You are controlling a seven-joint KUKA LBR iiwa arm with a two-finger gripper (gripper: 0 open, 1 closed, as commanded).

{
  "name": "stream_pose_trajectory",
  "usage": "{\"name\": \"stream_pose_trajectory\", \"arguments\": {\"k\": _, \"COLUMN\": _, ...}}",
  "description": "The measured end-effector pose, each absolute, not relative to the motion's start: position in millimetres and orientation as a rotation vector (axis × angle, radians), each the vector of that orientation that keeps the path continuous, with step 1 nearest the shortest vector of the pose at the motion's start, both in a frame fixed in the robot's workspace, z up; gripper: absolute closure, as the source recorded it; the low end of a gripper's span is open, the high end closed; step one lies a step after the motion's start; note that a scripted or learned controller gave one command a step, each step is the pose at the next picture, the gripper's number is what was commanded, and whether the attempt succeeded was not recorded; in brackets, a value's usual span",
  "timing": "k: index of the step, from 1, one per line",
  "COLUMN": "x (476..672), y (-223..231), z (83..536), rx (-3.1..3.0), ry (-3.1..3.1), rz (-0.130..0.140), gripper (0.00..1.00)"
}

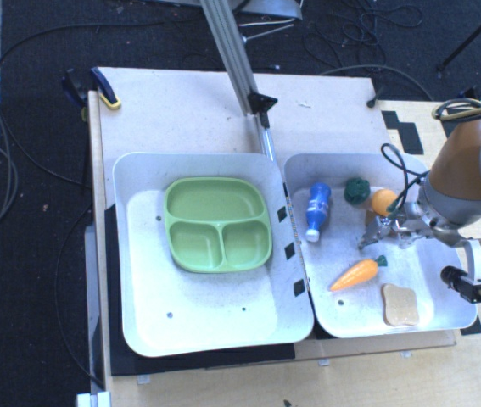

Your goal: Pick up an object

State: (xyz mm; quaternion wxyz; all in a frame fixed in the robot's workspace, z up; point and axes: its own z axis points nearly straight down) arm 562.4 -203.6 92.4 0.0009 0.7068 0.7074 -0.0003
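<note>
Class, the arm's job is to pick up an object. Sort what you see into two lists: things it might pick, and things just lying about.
Might be picked, all in the right white bin:
blue plastic bottle
orange toy carrot
tan bread slice
dark green round toy
orange ball, beside the gripper

Lying about:
green divided plate, left white bin

A blue and white bottle (316, 211) is lying on its side in the right bin (444, 316), near that bin's left wall. A dark green ball (357, 190) is sitting just beside an orange ball (383, 202) toward the far side. A carrot (358, 274) is lying slanted in the middle, green top pointing right. A tan slice of bread (400, 304) is lying flat near the front edge.
</note>
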Motion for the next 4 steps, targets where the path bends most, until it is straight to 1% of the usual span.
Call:
{"name": "stream_pose_trajectory", "arguments": {"k": 1, "x": 563.6, "y": -205, "z": 104, "rx": 2.215, "ry": 2.218, "rz": 0.001, "gripper": 1.00}}
{"name": "stream_pose_trajectory", "arguments": {"k": 2, "x": 572.6, "y": -201, "z": 151, "rx": 2.215, "ry": 2.222, "rz": 0.003, "gripper": 1.00}}
{"name": "stream_pose_trajectory", "arguments": {"k": 4, "x": 572.8, "y": -202, "z": 236, "rx": 2.216, "ry": 2.221, "rz": 0.003, "gripper": 1.00}}
